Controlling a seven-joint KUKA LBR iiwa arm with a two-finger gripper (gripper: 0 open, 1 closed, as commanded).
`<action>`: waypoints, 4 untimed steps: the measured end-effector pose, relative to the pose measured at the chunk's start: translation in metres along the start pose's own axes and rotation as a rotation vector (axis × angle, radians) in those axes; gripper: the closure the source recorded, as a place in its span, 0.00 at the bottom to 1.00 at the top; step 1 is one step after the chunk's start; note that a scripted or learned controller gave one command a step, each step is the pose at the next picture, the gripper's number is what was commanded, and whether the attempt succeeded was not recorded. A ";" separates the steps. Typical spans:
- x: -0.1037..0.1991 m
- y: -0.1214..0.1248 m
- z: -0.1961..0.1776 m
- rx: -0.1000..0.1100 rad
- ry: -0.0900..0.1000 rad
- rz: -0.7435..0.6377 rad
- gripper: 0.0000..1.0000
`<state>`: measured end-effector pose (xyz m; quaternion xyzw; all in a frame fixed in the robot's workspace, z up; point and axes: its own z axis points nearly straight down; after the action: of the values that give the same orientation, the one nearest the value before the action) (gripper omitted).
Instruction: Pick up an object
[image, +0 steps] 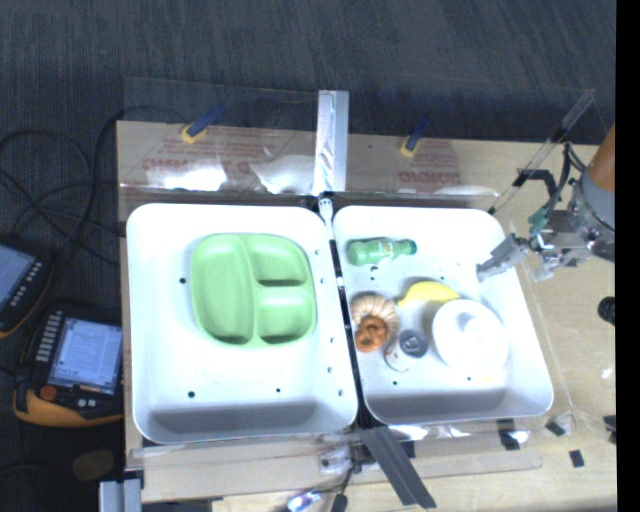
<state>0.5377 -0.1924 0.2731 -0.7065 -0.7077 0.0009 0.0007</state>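
My gripper (516, 268) hangs over the upper right rim of the right bin (520, 395), open with nothing between its fingers. One grey finger (497, 262) points left and down toward the bin's inside. In that bin lie a green bottle (379, 250) on its side, a yellow object (428, 293), a white round cup-like object (467, 335), a brown and orange ridged object (372, 322) and a small grey round piece (412, 345). The yellow object and the white one are the nearest to the gripper, lower and to its left.
The left bin (160, 400) holds a green divided tray (252, 287). A metal divider (341, 330) separates the bins. Clear plastic sheets with clips lie behind the bins (300, 165). Cables and a handheld pendant (70, 355) sit left of the bench.
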 end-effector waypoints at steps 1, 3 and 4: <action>0.038 0.011 0.101 0.002 0.002 0.356 0.00; 0.056 0.002 0.174 -0.015 0.001 0.114 1.00; 0.056 0.002 0.174 -0.015 0.001 0.114 0.00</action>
<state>0.5392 -0.1364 0.0992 -0.7456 -0.6664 -0.0048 -0.0043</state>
